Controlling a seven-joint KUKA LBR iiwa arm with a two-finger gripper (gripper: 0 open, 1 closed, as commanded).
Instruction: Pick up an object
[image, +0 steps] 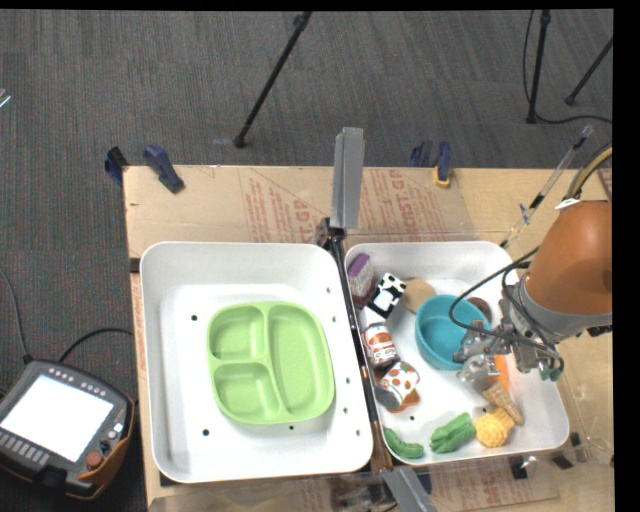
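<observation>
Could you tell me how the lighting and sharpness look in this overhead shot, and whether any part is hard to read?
Camera view: even, soft light, with faint shadows; the left bin is bright white, slightly washed; the green divided plate reads crisply; the gripper and the small toys under it are muddled, and the orange band looks soft.

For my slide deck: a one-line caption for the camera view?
Gripper lowered among toys beside blue bowl in right bin; green tray in left bin.
</observation>
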